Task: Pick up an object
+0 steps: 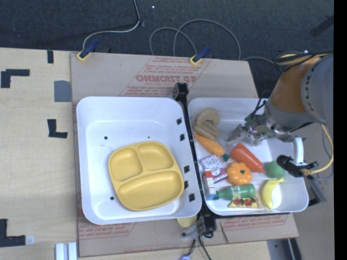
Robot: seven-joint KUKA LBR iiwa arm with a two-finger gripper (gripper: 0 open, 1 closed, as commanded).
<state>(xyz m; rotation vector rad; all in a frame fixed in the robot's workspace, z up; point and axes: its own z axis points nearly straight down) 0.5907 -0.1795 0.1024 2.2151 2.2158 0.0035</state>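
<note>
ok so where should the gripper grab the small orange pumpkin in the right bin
Probably from straight above, fingers closing across the round body of the pumpkin. Its top faces up, and neighbours crowd its sides: the big carrot above it, the green bottle below, the red-and-white packet to its left. The gripper hangs above the bin's upper part.

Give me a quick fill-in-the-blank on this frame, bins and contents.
1. The yellow divided plate lies in the ____ bin.
2. The plate has ____ compartments.
3. The small pumpkin is coloured ____.
4. The gripper hangs over the ____ bin.

Missing words: left; three; orange; right
</note>
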